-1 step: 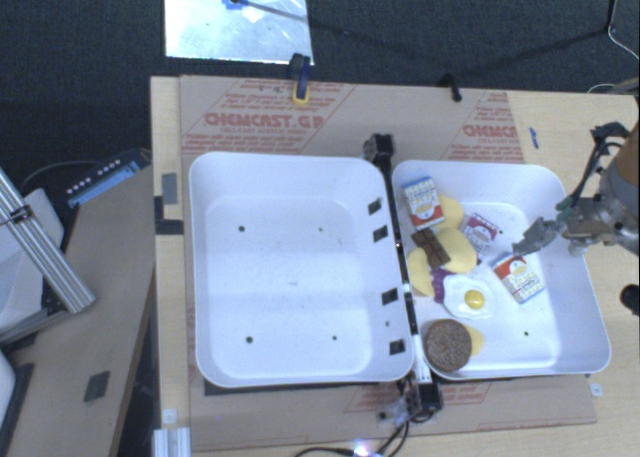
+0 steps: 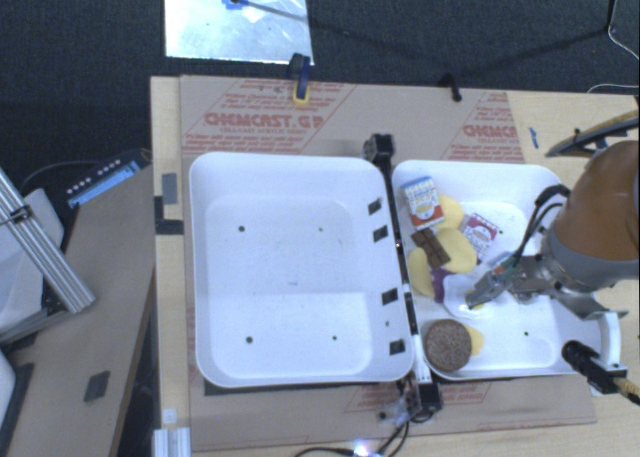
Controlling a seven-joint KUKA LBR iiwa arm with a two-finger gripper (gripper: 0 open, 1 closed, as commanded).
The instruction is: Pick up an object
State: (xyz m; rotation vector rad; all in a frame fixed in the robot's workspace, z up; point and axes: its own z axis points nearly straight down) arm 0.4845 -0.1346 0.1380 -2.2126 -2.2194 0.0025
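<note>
Gripper [image 2: 482,293]: reaches in from the right, low over the right bin's middle; whether its fingers are open or closed cannot be told.
Objects: clustered at the right bin's left side, just left of the gripper.
Carton [image 2: 424,201]: small, blue, white and orange; print too small to read.
Packet [image 2: 480,232]: red and white; lettering illegible.
Yellow pieces [image 2: 458,250]: beside a dark brown bar [image 2: 433,246].
Disc [image 2: 449,343]: brown, round, at the near edge.
Right bin [image 2: 520,350]: white, shallow.
Left bin [image 2: 290,275]: white.
Cardboard [image 2: 265,117]: beneath both bins, printed "CHEMCAST GP" in red.
</note>
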